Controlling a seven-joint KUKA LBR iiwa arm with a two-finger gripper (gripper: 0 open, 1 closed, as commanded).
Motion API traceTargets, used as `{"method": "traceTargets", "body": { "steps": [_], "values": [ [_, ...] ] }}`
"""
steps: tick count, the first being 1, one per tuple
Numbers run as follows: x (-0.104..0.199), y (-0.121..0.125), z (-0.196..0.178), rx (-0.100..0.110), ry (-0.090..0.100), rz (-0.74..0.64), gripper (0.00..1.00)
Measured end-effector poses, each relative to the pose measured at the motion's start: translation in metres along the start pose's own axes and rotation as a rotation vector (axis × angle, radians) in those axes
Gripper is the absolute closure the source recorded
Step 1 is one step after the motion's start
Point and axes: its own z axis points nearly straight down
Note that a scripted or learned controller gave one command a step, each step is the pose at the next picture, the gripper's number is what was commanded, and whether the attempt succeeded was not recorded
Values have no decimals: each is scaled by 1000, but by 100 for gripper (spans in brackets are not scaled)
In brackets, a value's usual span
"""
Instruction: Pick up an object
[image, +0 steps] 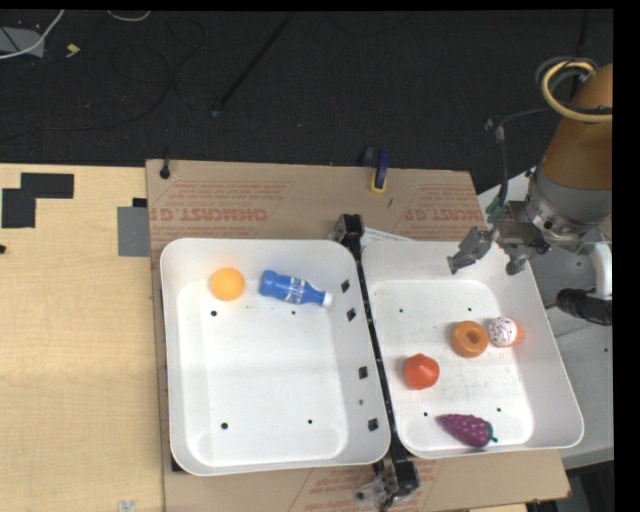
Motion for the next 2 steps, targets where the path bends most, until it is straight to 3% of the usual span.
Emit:
{"method": "traceTargets", "body": {
  "steps": [1,2],
  "values": [
    [-30,-16,161,7,1,1,0],
    [-32,-15,144,2,1,5,100]
  ]
}}
